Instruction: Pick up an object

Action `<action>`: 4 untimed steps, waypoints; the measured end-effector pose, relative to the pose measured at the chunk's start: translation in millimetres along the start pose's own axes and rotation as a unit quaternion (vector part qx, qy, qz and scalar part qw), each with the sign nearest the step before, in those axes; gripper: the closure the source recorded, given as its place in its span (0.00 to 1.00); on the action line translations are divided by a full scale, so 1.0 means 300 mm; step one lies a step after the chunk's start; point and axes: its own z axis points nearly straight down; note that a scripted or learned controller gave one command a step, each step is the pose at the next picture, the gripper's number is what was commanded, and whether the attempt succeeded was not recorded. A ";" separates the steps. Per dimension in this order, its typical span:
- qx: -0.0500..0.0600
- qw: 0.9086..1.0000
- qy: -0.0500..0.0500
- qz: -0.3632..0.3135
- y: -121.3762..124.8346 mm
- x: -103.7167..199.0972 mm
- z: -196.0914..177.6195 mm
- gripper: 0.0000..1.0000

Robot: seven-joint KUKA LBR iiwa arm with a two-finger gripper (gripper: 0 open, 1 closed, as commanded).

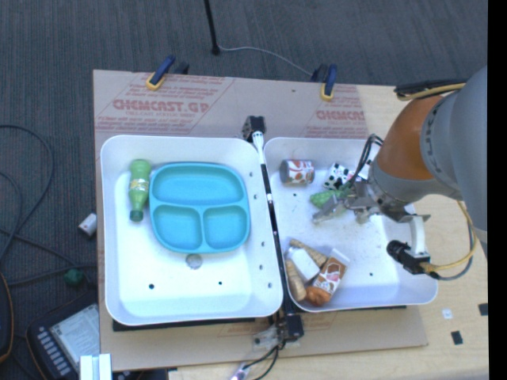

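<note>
End effector (342, 204) is low in the right bin (396, 287), right by a small green object (323, 199) and a black-and-white toy (339, 176); can't tell if it's released or grasping, too blurry and partly under the wrist. Same bin: a can (298, 172) and snack packets (317, 271). Left bin (158, 291) has a blue tray (200, 207) w/ a green bottle (139, 188) beside it. Bench is cardboard (174, 105) on grey carpet (47, 54).

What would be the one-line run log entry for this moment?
arm: over right bin | gripper: at green toy, grasp unclear | can: untouched | left bin: blue tray, green bottle
</note>
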 end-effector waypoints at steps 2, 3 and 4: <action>-0.002 1.000 -0.001 0.002 -0.269 0.133 -0.039 1.00; 0.001 1.000 0.001 0.000 -0.071 -0.004 -0.003 1.00; 0.000 1.000 0.000 0.000 -0.070 -0.005 0.000 0.00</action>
